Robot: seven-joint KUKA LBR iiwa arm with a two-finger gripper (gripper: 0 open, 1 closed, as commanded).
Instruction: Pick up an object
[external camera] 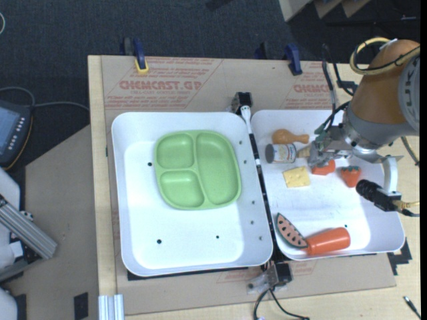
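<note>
The right bin [383, 229] holds several small objects. A tan drumstick-shaped toy [288, 137] lies at the back, with a small grey jar [281, 153] on its side just in front of it. A yellow cheese wedge [297, 177] rests near the middle. A watermelon slice [291, 231] and an orange-red cylinder [328, 241] lie along the front wall. Two small orange-red pieces [324, 168] [349, 176] sit under and beside the arm. My gripper [321, 155] hangs low over the nearer orange-red piece, right of the jar.
The left bin [133, 232] carries a green divided plate [198, 169]. A black connector [375, 196] on the arm's cable overhangs the right bin's right side. Blue clamps [139, 53] [291, 55] hold the board at the back edge.
</note>
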